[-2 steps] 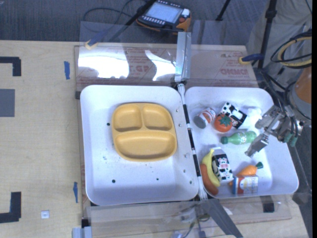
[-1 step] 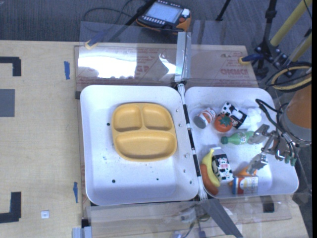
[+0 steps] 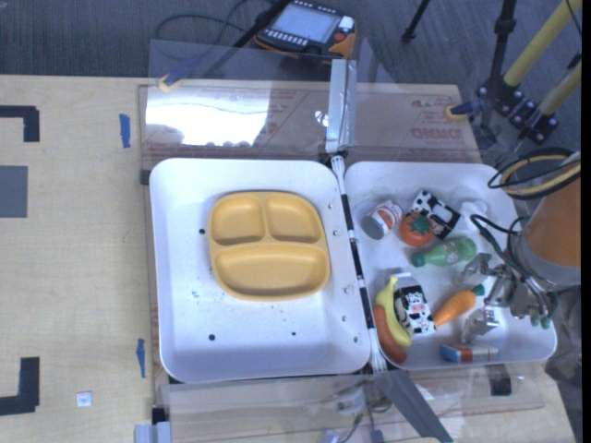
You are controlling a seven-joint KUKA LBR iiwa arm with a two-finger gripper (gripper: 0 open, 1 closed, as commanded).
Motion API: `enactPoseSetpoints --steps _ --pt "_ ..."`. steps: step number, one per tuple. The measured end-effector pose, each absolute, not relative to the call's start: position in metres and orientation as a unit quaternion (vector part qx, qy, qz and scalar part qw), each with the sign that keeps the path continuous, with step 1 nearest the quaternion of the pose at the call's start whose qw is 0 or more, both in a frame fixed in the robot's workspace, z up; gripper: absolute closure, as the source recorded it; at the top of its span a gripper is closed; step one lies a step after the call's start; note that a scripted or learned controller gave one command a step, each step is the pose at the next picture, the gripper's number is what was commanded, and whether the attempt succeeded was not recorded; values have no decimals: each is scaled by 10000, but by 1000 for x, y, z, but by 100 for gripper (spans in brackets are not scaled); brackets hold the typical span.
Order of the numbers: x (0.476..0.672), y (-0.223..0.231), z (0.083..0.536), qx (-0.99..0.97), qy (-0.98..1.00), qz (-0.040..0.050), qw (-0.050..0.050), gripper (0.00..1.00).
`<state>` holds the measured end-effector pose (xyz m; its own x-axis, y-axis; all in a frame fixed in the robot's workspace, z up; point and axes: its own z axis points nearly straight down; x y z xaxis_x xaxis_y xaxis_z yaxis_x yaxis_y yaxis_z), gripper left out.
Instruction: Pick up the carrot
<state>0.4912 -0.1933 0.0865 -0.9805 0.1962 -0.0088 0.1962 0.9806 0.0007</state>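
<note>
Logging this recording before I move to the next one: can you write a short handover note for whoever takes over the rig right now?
Pincer: low in the right white bin, right beside the small orange carrot; its grip state is unclear.
Carrot: lies tilted on the bin floor, next to the black-and-white cow toy and yellow banana.
Yellow three-compartment plate: in the left bin.
Done: approach to the carrot.
Left: grasp it and lift.

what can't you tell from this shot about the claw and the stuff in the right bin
- Claw: whether it is open or shut; its metal parts blur together in the camera view.
- Carrot: whether the claw touches its right end; too small to settle.
- Arm: mostly cut off by the right edge.
- Small tube at the right bin's front: label too small to read.
- Black-and-white carton: print blurred.
</note>
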Motion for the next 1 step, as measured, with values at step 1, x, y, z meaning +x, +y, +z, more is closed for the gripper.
enactPoseSetpoints --steps 1 --pt "494 -193 98 996 9950 -4 86 100"
